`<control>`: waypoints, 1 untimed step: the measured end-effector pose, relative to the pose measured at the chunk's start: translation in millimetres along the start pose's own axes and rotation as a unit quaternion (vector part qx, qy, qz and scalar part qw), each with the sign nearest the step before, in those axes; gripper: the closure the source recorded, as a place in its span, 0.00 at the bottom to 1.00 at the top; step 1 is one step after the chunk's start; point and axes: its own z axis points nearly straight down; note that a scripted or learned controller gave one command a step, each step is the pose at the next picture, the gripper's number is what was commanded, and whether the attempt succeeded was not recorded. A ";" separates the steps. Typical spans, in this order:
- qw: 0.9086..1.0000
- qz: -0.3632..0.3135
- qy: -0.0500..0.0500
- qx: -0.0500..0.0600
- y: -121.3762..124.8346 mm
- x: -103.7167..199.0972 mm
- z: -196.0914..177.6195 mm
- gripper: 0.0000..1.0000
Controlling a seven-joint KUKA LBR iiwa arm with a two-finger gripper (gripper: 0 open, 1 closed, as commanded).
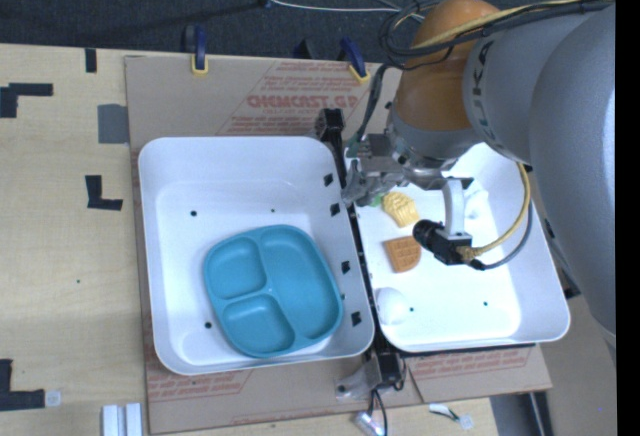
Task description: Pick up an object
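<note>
Over the right bin (520, 319), centre the end effector (372, 186), grip state unclear, squarely above the yellow piece (402, 208) before descending.

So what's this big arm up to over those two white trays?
The grey and orange robot arm reaches in from the right and hangs over the right bin, low near its left wall. Under its wrist lie a small yellow piece and a flat orange-brown piece, likely toy food. Nothing looks lifted yet. The left bin holds a blue divided plate, left alone.
</note>
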 end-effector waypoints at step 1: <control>1.000 0.000 0.000 0.000 -14.2 54.3 -12.4 1.00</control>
